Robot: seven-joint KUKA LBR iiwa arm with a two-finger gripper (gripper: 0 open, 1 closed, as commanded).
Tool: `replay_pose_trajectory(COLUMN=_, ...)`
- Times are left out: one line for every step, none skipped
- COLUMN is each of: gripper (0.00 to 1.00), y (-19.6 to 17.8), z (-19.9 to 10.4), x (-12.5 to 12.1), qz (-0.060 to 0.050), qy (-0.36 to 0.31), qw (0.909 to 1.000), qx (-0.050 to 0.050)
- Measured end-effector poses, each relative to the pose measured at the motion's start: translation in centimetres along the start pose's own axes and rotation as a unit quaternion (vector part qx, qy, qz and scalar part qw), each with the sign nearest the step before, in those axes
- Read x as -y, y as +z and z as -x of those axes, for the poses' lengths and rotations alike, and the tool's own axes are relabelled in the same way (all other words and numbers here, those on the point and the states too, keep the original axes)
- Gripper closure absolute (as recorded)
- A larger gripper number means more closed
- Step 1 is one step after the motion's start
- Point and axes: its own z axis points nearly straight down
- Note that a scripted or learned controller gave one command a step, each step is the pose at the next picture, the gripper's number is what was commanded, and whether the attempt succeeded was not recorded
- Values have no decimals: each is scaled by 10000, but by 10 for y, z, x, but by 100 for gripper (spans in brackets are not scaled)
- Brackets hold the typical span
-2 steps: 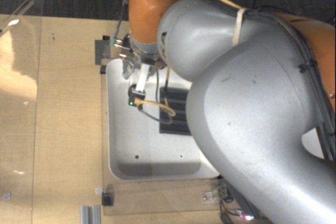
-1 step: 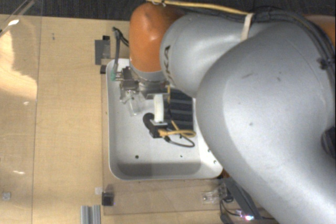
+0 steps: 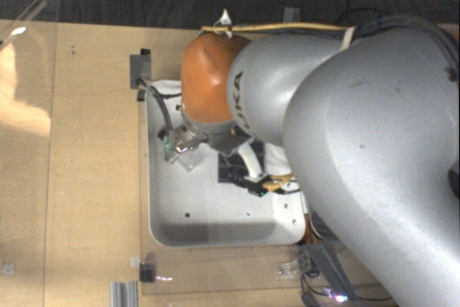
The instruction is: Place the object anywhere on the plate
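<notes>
The large grey arm with its orange band (image 3: 205,79) covers most of the light wooden bench (image 3: 86,176). Below it lies the shallow white bin (image 3: 215,230). The claw (image 3: 180,147) hangs low over the bin's left side; its state cannot be told. No task object or plate can be made out.

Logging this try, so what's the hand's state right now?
Hand: cannot be told. It sits low over the white bin, under the arm's orange band.
</notes>
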Motion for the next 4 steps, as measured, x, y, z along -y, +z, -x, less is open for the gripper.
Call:
replay_pose_trajectory(gripper=100, y=-1, z=-8, x=35, qz=2, qy=-2591, qw=9658, qx=36)
replay_pose_trajectory(gripper=100, y=-28, z=1, x=-14, qz=-67, qy=-3328, qw=9430, qx=6)
replay_pose_trajectory(gripper=100, y=-131, z=5, x=-36, qz=-18, qy=-5417, qw=8406, qx=-17)
replay_pose_trajectory(gripper=100, y=-131, z=32, x=-75, qz=-12, qy=-6410, qw=7675, qx=-21)
